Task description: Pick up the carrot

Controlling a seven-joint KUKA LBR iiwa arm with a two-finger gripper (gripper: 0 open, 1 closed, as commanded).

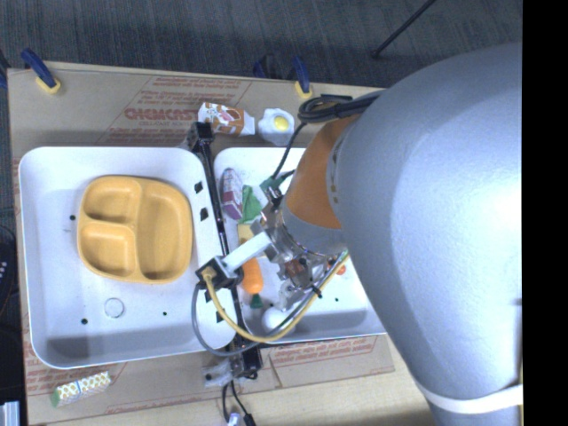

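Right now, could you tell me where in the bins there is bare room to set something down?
The left bin is bare between the yellow plate and its lower wall. The right bin is crowded: the carrot, a purple item and the arm.

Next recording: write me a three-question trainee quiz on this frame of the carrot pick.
1. True or false: the orange carrot lies in the left white bin.
2. What rests in the left white bin? A) a yellow divided plastic plate; B) a blue mug; C) a red ball.
3. Fill in: the grey arm reaches in from the view's ____ side.
Key: 1 false, the orange carrot lies in the right white bin; 2 A; 3 right.
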